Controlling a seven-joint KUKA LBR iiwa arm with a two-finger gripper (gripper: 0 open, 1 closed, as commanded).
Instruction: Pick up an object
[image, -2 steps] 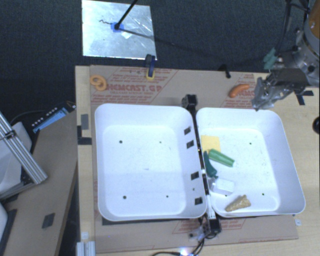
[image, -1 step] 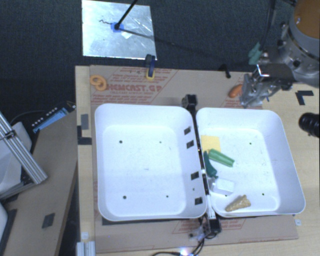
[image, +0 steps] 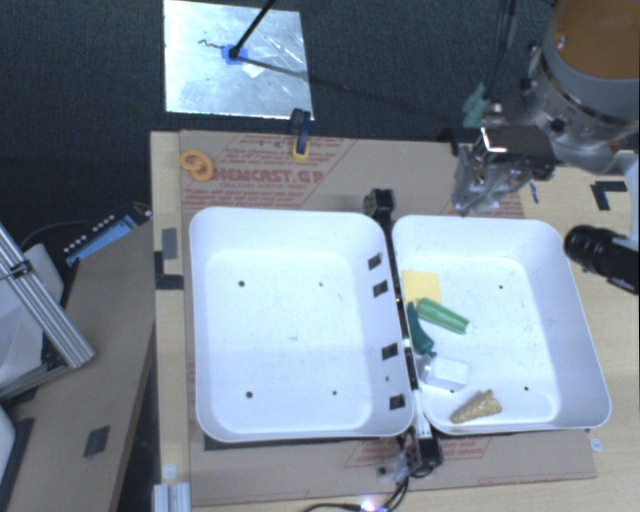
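My gripper (image: 483, 192) hangs above the far rim of the right bin (image: 560, 300), with nothing seen between its fingers. Along that bin's left side lie a yellow flat piece (image: 421, 286), a green cylinder (image: 441, 317), a dark teal piece (image: 419, 337), a white block (image: 447, 373) and a tan crumbly piece (image: 476, 406). All of them lie well in front of and below the gripper.
The left bin (image: 285, 320) stands next to the right one, joined by black clips (image: 385, 290) along the shared edge. A cardboard sheet (image: 330, 165) lies under both bins. A yellow-and-blue clamp (image: 299, 133) and an orange ring (image: 196, 164) sit at the back.
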